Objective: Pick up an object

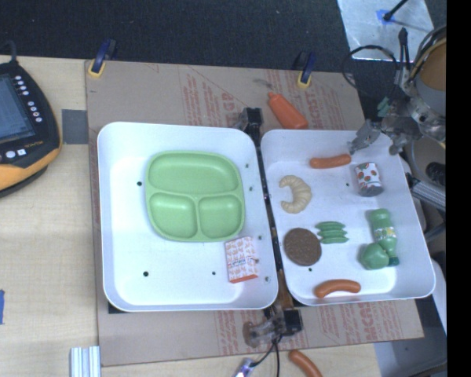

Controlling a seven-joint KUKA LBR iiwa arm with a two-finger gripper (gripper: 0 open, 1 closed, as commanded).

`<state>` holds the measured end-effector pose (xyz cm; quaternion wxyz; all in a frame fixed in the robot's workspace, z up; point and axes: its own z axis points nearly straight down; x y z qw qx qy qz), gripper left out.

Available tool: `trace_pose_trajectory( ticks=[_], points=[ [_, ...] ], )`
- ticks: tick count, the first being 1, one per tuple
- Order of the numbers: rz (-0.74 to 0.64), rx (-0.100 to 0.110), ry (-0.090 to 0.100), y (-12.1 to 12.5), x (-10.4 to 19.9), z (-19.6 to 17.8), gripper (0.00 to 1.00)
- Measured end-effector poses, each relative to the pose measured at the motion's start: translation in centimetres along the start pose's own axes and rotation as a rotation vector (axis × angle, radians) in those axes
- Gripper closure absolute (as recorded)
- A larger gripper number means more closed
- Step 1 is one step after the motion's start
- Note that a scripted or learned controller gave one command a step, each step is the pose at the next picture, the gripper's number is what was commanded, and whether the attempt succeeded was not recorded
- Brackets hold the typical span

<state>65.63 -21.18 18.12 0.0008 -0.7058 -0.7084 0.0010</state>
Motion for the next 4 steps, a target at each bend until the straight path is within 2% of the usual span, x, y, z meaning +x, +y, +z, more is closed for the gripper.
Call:
trace_pose_trajectory(
  ticks=[1,2,3,4],
  points=[
    [-0.001,0.003,0.001,-4.4,0.1,9.0,0.00],
    [-0.002,0.002,0.000,-12.1,2.2,9.0,0.00],
    [0.001,0.000,0.000,-18.0,0.0,3.3,0.00],
    [0.000,0.000,0.000,-7.9,0.1,-3.0,0.00]
  ],
)
